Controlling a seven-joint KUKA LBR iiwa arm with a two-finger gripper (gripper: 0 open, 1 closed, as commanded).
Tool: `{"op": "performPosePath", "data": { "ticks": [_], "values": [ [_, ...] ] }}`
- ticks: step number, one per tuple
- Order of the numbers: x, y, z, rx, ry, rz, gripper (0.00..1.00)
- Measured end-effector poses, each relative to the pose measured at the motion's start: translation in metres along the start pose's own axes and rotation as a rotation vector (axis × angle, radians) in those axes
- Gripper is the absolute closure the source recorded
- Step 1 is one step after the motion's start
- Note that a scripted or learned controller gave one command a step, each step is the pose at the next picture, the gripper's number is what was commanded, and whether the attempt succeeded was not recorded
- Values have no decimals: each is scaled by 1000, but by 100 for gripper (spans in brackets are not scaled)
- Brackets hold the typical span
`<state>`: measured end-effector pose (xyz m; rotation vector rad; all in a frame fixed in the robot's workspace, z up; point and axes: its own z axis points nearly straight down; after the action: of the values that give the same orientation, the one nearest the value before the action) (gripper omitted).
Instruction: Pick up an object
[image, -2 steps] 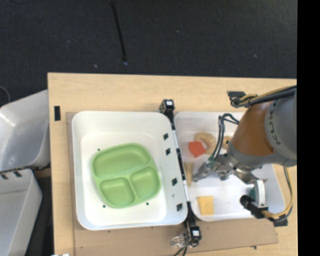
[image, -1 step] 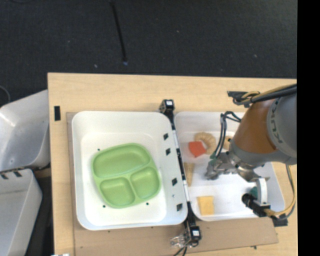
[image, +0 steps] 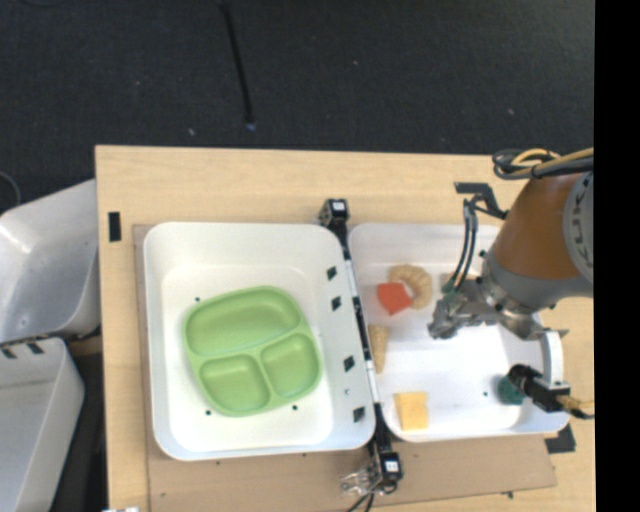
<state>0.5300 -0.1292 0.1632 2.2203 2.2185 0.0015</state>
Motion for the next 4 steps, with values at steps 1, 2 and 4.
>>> {"op": "performPosePath", "data": {
  "ticks": [1, 2, 4],
  "values": [
    [-6, -1, -60, -1, -1, -3, 100],
    [-7, 2, -85, 3, 0, -4, 100],
    [96, 52, -68, 6, 1, -8, 100]
  ]
}}
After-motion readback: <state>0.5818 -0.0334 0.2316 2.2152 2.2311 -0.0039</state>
